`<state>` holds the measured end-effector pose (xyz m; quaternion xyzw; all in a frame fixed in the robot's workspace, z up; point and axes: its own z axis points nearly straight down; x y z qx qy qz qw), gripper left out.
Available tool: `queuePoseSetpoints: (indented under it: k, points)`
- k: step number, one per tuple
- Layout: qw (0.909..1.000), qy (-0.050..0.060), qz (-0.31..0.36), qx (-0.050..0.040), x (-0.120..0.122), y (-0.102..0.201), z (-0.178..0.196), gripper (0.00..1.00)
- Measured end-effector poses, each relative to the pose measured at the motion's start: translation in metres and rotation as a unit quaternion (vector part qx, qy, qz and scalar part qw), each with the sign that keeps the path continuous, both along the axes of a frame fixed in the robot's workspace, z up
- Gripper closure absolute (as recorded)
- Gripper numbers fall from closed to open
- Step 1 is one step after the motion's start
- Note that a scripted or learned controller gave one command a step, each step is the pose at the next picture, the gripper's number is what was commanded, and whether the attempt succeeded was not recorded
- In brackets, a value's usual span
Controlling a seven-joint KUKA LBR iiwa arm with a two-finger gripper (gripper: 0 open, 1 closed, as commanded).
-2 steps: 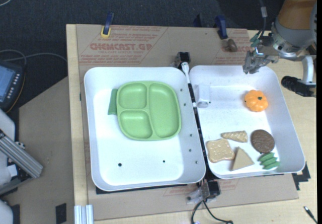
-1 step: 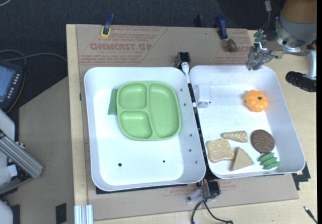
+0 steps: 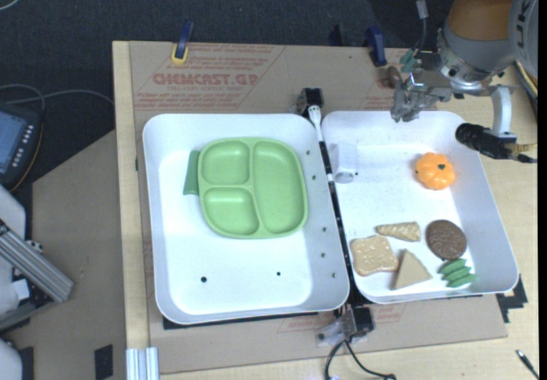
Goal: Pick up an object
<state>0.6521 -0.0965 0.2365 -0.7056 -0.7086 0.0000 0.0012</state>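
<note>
The claw (image 3: 408, 110) hovers over the right bin's (image 3: 500, 225) far rim, grasping nothing; whether it is released or clenched I cannot tell. The likeliest pick, an orange pumpkin (image 3: 434, 171), sits alone nearby, while biscuits (image 3: 398, 253) crowd the near corner

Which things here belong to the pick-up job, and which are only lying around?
For the job: gripper; in the right bin, orange pumpkin, brown cookie, toast slices, green pea pod.

Lying about: green divided plate in the left bin, blue clamps.
</note>
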Motion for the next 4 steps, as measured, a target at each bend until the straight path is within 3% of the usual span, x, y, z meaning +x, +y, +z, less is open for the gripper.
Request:
queuePoseSetpoints:
  k: [2,3,4]
  points:
    - [1.0,0.001,0.001,0.0004,-0.025,0.105,0.0,1.0]
    - [1.0,0.0,-0.001,-0.0007,-0.018,0.124,-0.01,1.0]
    - [1.0,0.001,-0.003,-0.001,-0.035,0.114,-0.017,1.0]
